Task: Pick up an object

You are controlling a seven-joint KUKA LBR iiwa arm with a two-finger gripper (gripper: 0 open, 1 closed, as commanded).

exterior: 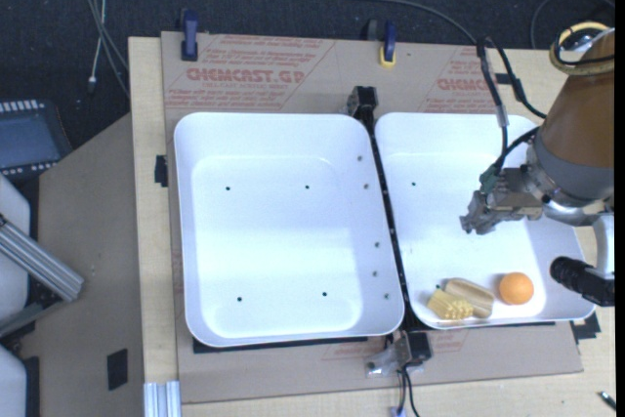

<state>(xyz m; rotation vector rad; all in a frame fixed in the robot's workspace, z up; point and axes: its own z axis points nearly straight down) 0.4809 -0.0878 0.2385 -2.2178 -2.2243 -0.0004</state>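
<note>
We see a small round orange (516,288) in the right bin (430,161), corn cob (450,307) and bread roll (471,292) just beside the orange, gripper (480,220) above the orange, finger state unclear.

The grey arm with its orange band (584,127) is cut off at three o'clock. The dark end effector (479,220) is too small to read its fingers.

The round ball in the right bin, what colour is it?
Orange: the ball shows clearly in the camera view, near the right bin's front edge.
</note>
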